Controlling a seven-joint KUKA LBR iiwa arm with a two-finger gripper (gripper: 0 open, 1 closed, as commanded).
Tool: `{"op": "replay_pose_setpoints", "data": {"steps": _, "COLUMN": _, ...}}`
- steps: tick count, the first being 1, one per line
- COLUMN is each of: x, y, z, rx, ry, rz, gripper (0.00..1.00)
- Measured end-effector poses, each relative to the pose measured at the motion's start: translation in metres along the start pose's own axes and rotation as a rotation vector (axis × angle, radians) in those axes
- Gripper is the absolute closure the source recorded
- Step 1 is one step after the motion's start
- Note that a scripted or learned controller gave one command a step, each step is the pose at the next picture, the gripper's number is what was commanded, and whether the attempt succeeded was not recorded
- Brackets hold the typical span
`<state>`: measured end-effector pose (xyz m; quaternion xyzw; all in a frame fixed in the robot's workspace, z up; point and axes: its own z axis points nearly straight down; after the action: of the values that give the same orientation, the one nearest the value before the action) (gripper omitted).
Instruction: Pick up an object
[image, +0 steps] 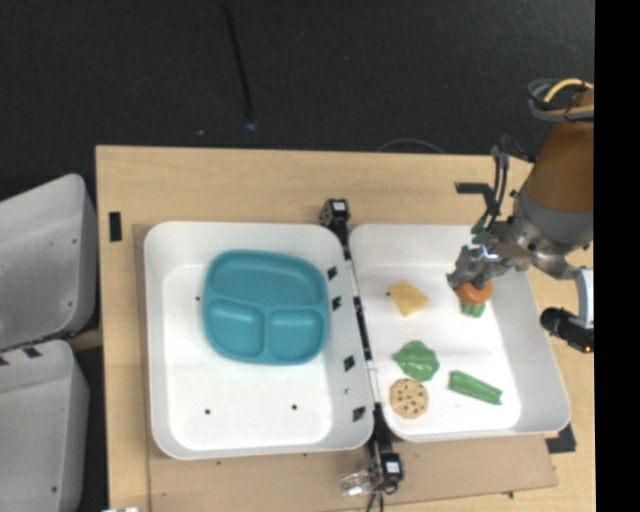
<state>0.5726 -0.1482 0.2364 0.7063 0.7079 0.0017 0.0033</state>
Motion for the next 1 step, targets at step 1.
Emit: {"op": "replay_pose_setpoints", "data": {"steps": 1, "x": 0.0590, "y": -0.0007, "z": -0.0101, "rx": 0.004, "ry": 0.004, "rz": -0.005, "gripper": 1.00}}
